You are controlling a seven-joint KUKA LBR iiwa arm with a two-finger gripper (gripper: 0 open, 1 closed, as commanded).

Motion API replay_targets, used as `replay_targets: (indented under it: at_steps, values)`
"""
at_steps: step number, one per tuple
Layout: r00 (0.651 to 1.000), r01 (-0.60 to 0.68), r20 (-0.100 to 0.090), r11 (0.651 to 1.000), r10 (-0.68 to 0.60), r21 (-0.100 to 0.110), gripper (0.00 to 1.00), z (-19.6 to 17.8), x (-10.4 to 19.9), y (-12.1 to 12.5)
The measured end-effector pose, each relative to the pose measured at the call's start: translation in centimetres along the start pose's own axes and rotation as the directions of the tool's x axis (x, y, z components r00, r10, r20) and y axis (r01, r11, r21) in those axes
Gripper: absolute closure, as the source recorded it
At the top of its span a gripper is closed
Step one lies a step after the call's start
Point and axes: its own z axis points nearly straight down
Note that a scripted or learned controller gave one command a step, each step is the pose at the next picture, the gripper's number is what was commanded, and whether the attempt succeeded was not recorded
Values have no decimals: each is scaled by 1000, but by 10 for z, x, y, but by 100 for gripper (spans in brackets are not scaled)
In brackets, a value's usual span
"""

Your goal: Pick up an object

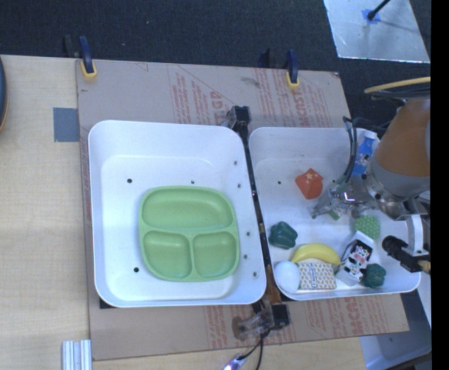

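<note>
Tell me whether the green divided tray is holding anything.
Empty. The green divided tray lies flat in the left bin, and all three of its compartments show only bare green surface.

Up top, a dark floor (170, 14) runs behind the counter (28, 230), and a pale grey sheet (374, 21) lies on it at the upper right with a blue mark on it. The counter itself is light wood, with a brown cardboard sheet (201, 91) spread across it, held by blue and yellow clamps (87, 58) at the back edge. A grey tape square (65, 124) sits left of the cardboard. Light looks even and soft.
</note>
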Motion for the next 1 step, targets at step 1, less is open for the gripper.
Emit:
replay_targets:
  at_steps: [1]
  values:
    - [1000, 9, 3, 1000, -9, -13, 0, -1, 47, 54]
